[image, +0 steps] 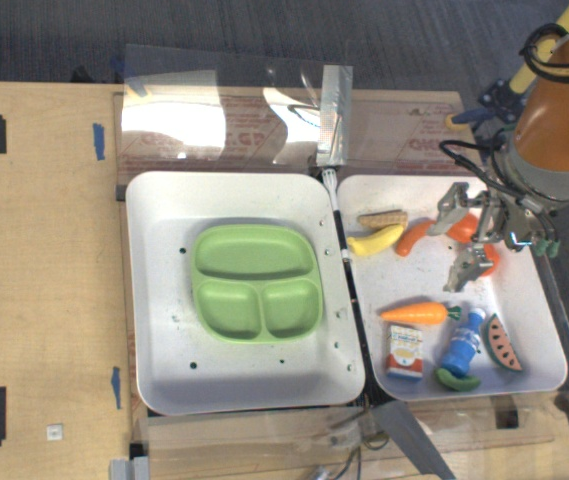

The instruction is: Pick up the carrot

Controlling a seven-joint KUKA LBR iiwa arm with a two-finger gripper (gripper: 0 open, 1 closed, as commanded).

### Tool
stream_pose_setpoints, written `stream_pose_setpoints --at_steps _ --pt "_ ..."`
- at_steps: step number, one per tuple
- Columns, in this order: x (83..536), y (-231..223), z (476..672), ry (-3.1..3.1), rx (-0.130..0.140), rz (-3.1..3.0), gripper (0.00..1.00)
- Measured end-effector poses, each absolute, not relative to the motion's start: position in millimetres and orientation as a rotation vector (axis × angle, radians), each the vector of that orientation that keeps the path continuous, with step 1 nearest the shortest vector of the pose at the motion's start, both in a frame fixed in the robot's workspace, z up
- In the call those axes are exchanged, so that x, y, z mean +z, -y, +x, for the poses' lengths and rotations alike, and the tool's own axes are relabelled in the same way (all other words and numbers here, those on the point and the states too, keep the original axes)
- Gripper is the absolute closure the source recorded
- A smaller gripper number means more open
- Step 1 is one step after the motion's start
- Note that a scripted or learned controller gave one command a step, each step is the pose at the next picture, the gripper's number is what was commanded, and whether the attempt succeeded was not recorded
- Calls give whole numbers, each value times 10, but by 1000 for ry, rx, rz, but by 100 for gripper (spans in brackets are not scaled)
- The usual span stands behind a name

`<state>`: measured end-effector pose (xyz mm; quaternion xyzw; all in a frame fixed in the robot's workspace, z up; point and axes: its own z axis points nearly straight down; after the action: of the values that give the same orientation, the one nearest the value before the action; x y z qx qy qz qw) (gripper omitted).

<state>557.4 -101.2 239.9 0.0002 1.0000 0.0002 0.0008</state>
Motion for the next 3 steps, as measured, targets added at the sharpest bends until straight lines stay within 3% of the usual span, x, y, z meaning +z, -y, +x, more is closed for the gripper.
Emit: stream_pose_setpoints --at_steps 1,2,3 --pt "987 991 5511 -3109 1 374 0" --pt "907 980 5282 -3085 3 489 0" --pt "906 968 5381 -3110 -4 314 0"
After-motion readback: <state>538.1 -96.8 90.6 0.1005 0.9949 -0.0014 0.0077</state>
